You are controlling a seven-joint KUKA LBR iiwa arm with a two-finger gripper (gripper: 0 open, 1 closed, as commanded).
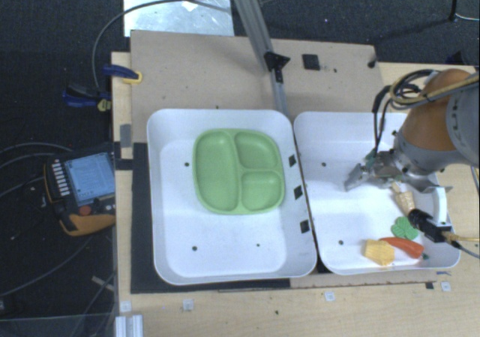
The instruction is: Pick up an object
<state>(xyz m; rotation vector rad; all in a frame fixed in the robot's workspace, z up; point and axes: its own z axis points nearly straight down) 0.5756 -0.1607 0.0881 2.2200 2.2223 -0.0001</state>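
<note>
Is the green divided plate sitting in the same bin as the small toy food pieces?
No. The green divided plate lies in the left bin, while the toy food pieces sit in the right bin.

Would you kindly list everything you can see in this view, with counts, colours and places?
White bins: two, side by side on the bench.
Green plate: one, three compartments, in the left bin.
Yellow block: one, near corner of the right bin.
Red-orange piece: one, carrot-like, just right of the yellow block.
Green piece: one, small, above the red-orange piece.
Cream piece: one, small, near the gripper.
Blue-screened device: one, orange-edged, on the floor at left.
Clamps: blue and yellow, at the board's left edge.
Arm: one, grey with an orange band, reaching in from the right.
Gripper: one, low over the right bin; whether it is open is unclear.
</note>
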